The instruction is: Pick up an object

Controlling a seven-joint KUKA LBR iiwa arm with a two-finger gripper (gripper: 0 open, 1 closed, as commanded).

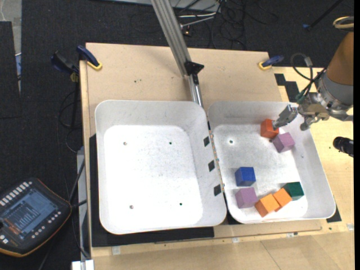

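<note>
We see the gripper (296,116) with fingers spread, nothing between them, above the far right part of the right bin (318,176). The red block (268,129) lies just left of and below the left fingertip, with a purple block (283,142) touching or nearly touching its near side. We judge room tight there; the bin floor is flat and white.

pendant (28,215) floor lower-left | metal pole (171,30) slanting at bench back | blue clamp (87,57) back-left corner
</note>
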